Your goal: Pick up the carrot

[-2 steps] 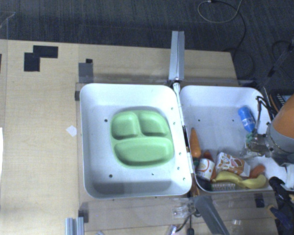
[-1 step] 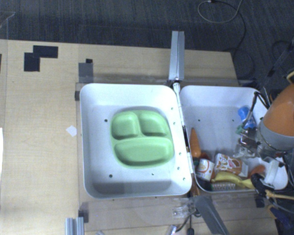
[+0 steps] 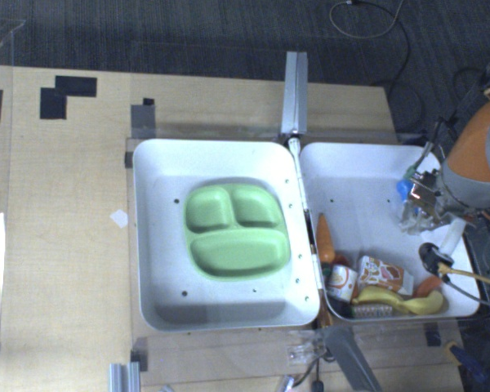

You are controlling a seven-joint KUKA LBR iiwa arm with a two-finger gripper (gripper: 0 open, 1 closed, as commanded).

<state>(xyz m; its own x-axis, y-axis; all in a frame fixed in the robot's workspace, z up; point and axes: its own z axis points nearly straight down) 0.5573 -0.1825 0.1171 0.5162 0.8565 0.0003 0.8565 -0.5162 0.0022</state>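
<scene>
Step in hand, as I judge it: approach, grasp not yet made. Nearest the camera, along the right bin's [image 3: 351, 166] front wall, sits the clutter: a banana [image 3: 400, 305] lying flat, a small can [image 3: 340, 282] on its side just left of it, a printed carton or packet [image 3: 382, 272] behind the banana, and a small reddish piece [image 3: 429, 285] near the banana's right end, too small to name. The carrot [image 3: 324, 239] lies just behind the can, against the bin's left wall beside the divider, long axis running front to back, thin end pointing away; its near end looks to touch or nearly touch the can. Left bin [image 3: 159, 219] holds a green sectioned tray [image 3: 233, 229], not part of the job. Further back and to the right, the gripper [image 3: 419, 211] hangs over the right side of the right bin, well apart from the carrot, with bare bin floor between them. How wide the gripper stands cannot be told: the tool end is a blur of metal and blue parts. Nothing shows held in it and it touches none of the objects. The next move calls for a travel left across the bin and slightly forward, wrist turned so the jaws close across the carrot's width, then a descent close to the wall. Risk as I see it: bin wall and can crowd the carrot, leaving little finger room.
</scene>
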